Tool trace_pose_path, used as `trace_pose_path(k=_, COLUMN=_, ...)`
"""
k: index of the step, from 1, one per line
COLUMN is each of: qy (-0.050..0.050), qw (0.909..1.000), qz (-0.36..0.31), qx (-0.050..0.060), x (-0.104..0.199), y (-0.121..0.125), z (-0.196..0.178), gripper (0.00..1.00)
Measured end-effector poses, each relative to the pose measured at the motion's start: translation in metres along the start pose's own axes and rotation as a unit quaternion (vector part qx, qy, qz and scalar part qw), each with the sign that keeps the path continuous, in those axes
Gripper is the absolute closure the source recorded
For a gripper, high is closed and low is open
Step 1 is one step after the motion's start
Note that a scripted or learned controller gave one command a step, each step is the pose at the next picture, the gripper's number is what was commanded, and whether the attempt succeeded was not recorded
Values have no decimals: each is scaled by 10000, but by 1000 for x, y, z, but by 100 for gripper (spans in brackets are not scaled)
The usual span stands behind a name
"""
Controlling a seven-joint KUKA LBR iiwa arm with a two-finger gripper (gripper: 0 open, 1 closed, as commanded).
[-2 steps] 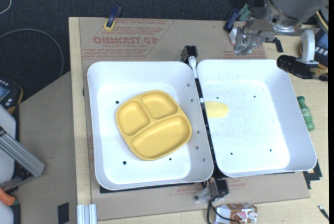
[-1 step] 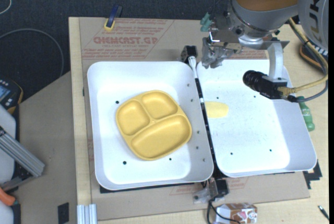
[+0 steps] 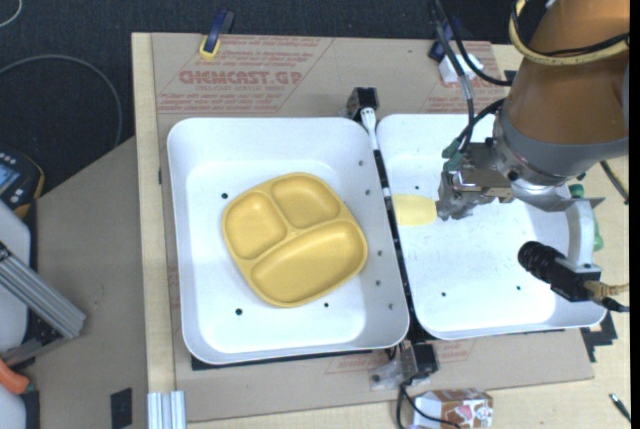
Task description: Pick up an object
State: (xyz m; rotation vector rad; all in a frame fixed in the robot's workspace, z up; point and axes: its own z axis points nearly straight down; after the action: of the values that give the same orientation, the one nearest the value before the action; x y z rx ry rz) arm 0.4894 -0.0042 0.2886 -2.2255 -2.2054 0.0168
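Observation:
A yellow three-compartment plate (image 3: 293,238) lies in the left bin (image 3: 200,157). A small pale yellow object (image 3: 411,209) lies in the right bin (image 3: 480,302) close to its left wall. My gripper (image 3: 452,202) hangs low over the right bin, just right of the pale yellow object and touching or nearly touching its right end. The arm's grey and orange wrist covers the space above the gripper.
A black cylindrical part (image 3: 548,267) juts from the arm over the right bin's right side. Clamps (image 3: 362,103) sit between the bins at the top and bottom. Cardboard (image 3: 250,72) lies under the bins. Cables run behind the right bin.

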Motion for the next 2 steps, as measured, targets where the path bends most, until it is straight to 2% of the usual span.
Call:
trace_pose_path(k=1, qy=27, qw=9999, qz=-95, qx=-108, x=78, y=-8, z=-73, gripper=100)
trace_pose_path(k=2, qy=21, qw=9999, qz=-76, qx=-95, x=117, y=-12, z=-108, gripper=100)
